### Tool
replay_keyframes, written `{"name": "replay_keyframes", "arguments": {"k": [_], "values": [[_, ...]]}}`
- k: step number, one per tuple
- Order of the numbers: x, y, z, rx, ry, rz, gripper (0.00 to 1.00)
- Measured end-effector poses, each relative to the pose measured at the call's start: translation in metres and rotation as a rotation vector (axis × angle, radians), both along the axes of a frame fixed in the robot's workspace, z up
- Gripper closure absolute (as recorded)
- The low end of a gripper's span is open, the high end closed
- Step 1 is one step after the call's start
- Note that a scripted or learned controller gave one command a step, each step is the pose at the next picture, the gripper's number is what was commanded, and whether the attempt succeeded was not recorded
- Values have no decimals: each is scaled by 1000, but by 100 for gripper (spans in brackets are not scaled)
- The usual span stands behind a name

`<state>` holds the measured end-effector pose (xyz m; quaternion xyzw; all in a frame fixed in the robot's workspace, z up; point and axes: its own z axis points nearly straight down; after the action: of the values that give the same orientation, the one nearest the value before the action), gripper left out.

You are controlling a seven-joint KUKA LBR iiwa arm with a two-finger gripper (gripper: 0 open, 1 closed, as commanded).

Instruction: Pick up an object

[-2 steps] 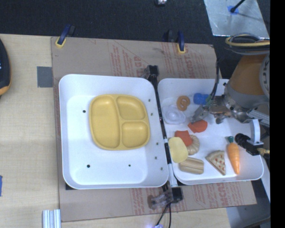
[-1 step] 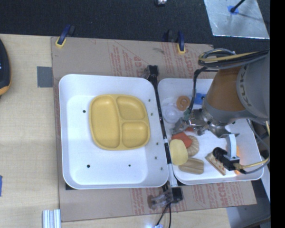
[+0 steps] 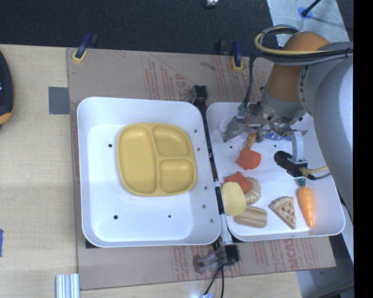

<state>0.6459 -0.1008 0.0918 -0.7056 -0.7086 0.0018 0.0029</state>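
The gripper (image 3: 252, 129) hangs over the right bin (image 3: 326, 228). A red block (image 3: 249, 159) lies at its six o'clock. The left bin (image 3: 96, 166) holds a yellow tray (image 3: 155, 159).

I see even, bright overhead light, mild glare on the left bin (image 3: 93, 166), soft shadows, slightly grainy focus.

A yellow tray (image 3: 156, 159) sits in a white bin (image 3: 93, 166); the carrot (image 3: 306, 205) is orange.

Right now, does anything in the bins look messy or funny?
Nothing looks broken or spilled. The yellow tray sits flat in the left bin. The toy foods, like the carrot and pizza slice, lie jumbled in the right bin.
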Motion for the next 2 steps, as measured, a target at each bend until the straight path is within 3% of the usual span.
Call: {"name": "replay_keyframes", "arguments": {"k": [1, 2], "values": [[-43, -19, 0, -2, 1, -3, 0], [-67, -3, 0, -1, 1, -1, 0]]}}
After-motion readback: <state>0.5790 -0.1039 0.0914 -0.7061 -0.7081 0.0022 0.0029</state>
